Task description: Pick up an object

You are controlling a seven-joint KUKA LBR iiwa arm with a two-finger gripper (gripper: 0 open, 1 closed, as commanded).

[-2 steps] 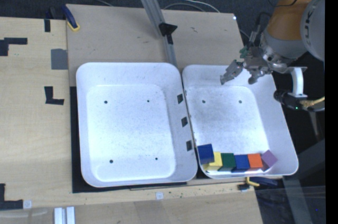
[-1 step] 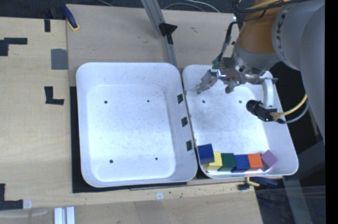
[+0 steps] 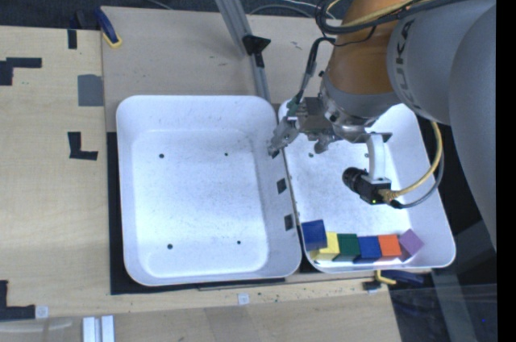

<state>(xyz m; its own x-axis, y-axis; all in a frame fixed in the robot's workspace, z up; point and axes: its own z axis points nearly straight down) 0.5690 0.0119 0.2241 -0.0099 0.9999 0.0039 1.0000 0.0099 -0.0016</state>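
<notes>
Claw (image 3: 300, 131) is hanging over the far left part of the right bin (image 3: 431, 195), close to the wall it shares with the left bin (image 3: 133, 171), but can't tell how it's set from this angle. Blocks are all lined up along the near edge of the right bin, well away from it: blue block (image 3: 313, 232) on a yellow block (image 3: 326, 252), then green block (image 3: 347, 244), another blue cube (image 3: 369, 247), orange block (image 3: 389, 245) and purple block (image 3: 410, 240).
</notes>
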